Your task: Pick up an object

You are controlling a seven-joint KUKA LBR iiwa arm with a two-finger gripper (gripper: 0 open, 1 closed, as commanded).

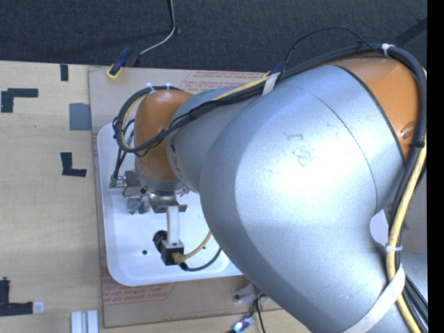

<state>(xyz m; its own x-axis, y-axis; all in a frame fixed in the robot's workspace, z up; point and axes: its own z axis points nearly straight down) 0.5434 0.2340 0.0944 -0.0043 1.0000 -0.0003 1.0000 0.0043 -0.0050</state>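
Observation:
My arm, grey with an orange band, covers most of the view and reaches down into a white bin. The gripper hangs below the wrist, low over the bin floor near the bin's left wall. A small dark speck lies on the white floor in front of the gripper. I see no other loose object in the part of the bin that shows; the arm hides the remainder.
The bin sits on a brown cardboard sheet on the wooden bench. Black tape marks lie on the bench to the left. A yellow and blue clip with a cable lies beyond the bin's far edge.

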